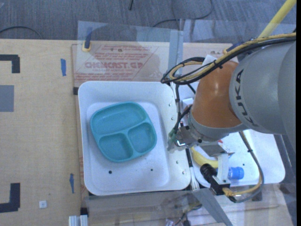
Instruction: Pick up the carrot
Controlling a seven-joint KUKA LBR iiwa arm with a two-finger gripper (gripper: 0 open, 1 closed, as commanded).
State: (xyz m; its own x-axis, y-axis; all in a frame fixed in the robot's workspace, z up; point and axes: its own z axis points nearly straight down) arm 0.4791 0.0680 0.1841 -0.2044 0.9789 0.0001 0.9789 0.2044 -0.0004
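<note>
The shallow white plastic bin (94,173) on the left is showing a smooth, faintly speckled matt finish, and the teal three-compartment plastic plate (123,131) inside it is looking smooth with a soft sheen. The pale wooden bench top (37,140) is appearing flat and matt, while the grey floor covering (70,4) beyond is looking rough and woven. The grey arm casing (268,93) is reading as smooth and satin, its orange band (214,100) glossier.

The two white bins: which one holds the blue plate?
The left bin, farther from the arm, holds the blue three-compartment plate; the arm hangs over the right bin.
</note>
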